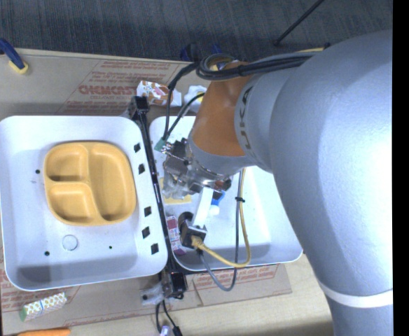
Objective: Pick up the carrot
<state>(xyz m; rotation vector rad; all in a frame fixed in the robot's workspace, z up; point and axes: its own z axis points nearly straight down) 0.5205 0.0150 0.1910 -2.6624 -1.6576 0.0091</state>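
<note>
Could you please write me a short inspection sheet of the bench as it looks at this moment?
Surface: two shallow white bins side by side on printed cardboard; left bin, right bin.
Job's things: carrot not identifiable; the arm covers much of the right bin.
Clutter: yellow three-compartment tray in the left bin; small mixed items under the wrist, too hidden to name; a wrapped packet on the cardboard at the front left.
Grippers: gripper low over the right bin's left side; jaws' state unclear.
Cables: yellow cable looping over the right bin; black cables at the orange band.
Surroundings: dark carpet; blue-and-yellow clamp at the cardboard's far left corner.
</note>
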